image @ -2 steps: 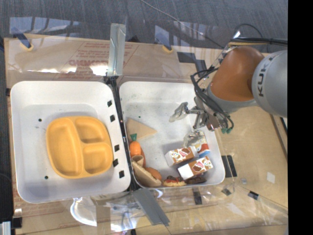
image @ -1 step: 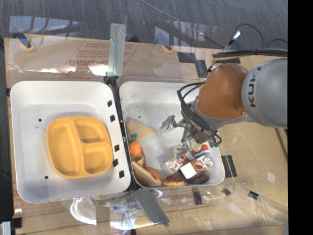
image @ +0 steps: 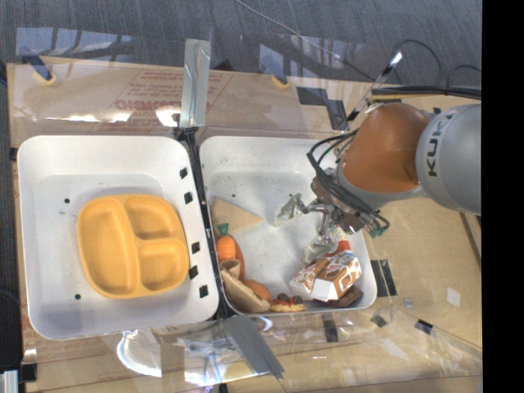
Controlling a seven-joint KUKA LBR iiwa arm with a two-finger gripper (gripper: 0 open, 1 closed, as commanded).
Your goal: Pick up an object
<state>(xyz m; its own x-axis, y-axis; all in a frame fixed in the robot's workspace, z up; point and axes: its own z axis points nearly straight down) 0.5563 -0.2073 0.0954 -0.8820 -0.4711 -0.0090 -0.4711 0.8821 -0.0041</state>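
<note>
My gripper (image: 307, 224) hangs over the middle of the right bin (image: 262, 158), below the orange wrist band. Its fingers stand apart, one reaching left (image: 288, 209) and one pointing down (image: 324, 241), with nothing between them. Just below the lower finger lies a white and orange carton (image: 332, 275) at the bin's front right. A tan wedge (image: 237, 215) lies at the left wall. An orange carrot (image: 226, 248) and a brown bread roll (image: 242, 290) sit in the front left corner. A small cookie (image: 286, 304) rests at the front wall.
The left bin (image: 49, 162) holds a yellow divided tray (image: 131, 244). A taped divider (image: 193, 195) separates the two bins. The arm's grey body and cables (image: 446, 158) overhang the right bin's right edge. The back half of the right bin is bare white floor.
</note>
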